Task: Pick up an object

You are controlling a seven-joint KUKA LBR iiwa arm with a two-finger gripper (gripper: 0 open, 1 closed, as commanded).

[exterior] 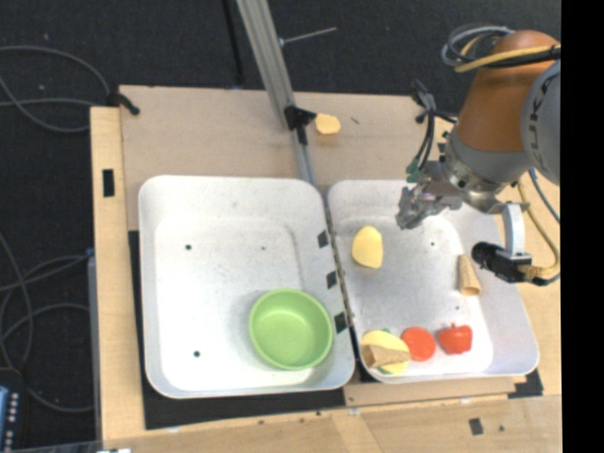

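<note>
My gripper (411,214) hangs over the back of the right bin (425,281), just right of a pale yellow lemon-like object (368,247) and apart from it. Nothing shows between its fingers. Along the bin's front lie a yellow and tan piece (385,351), an orange-red round item (418,343) and a red pepper-like item (455,338). A tan wedge (467,275) rests near the right wall. A green bowl (290,327) sits at the front right of the left bin (189,281).
A small yellow piece (327,124) lies on the bench behind the bins, next to a slanted metal post (269,55). A black cable fitting (497,260) hangs off the arm over the right bin's right side.
</note>
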